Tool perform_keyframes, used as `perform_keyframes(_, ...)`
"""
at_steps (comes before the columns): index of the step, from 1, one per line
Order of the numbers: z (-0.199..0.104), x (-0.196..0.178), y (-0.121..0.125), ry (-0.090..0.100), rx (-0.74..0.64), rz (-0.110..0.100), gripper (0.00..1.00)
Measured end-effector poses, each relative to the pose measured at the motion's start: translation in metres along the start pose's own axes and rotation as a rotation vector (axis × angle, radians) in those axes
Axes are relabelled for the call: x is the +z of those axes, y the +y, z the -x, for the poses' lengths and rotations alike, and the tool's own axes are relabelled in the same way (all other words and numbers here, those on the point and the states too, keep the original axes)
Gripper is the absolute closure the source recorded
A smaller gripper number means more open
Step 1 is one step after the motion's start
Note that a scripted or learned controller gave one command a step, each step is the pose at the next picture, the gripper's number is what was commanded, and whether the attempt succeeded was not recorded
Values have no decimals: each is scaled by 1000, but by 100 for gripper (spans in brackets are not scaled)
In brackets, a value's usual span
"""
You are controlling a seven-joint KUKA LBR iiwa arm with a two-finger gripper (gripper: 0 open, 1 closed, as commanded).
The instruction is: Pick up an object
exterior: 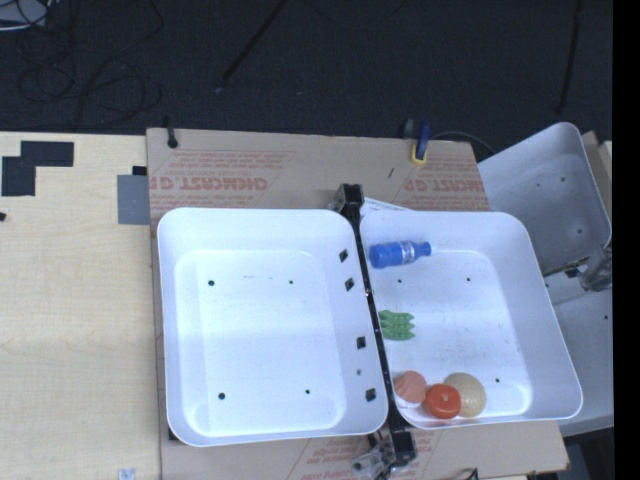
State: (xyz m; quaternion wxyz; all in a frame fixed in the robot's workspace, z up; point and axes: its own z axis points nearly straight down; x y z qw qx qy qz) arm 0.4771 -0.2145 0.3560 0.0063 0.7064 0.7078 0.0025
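Note:
The right bin (540, 298) holds several small objects along its left side and front. A blue bottle (399, 253) with a white cap end lies on its side near the back left corner. A green ridged item (396, 325) rests by the left wall, halfway down. In the front left corner, three round pieces sit close together: a pink one (409, 386), a red one (442, 401) and a tan one (466, 392).
The left bin (165, 298) stands beside the right one, joined by a black strip with clips (362, 308). Both rest on brown cardboard (250, 173). A grey metal plate (545, 183) lies at the right, and a yellow-blue clamp (421, 144) at the back.

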Motion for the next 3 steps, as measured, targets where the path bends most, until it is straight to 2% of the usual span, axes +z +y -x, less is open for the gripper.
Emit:
perform_keyframes(1, -3, 110, -3, 10, 2, -23, 100)
perform_keyframes(2, 0, 12, -1, 2, 0, -5, 100)
perform_keyframes(3, -3, 149, -5, 11, 2, -26, 100)
